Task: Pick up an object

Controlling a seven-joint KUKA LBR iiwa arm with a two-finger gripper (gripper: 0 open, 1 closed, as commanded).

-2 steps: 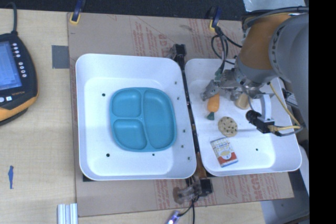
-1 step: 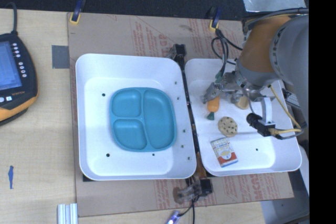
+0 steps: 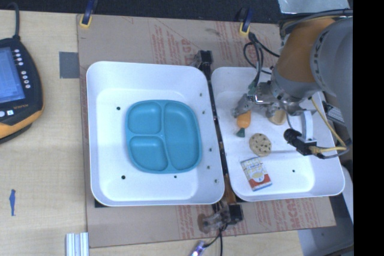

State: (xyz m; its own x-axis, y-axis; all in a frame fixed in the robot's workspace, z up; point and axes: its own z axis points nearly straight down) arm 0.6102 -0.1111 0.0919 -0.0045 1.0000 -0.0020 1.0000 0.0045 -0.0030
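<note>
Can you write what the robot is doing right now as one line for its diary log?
arm: over right bin | pincer: just above orange piece | cookie, small packet: lying in the bin | left bin: blue plate

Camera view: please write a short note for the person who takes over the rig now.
Gripper: low in the right bin, over its upper left part; nothing seen between its fingers.
Things in the right bin: an orange piece just below the gripper, a cookie, a small packet.
Left bin: a blue divided plate.
Done: nothing lifted yet.
Left: grasp one thing and raise it.
</note>
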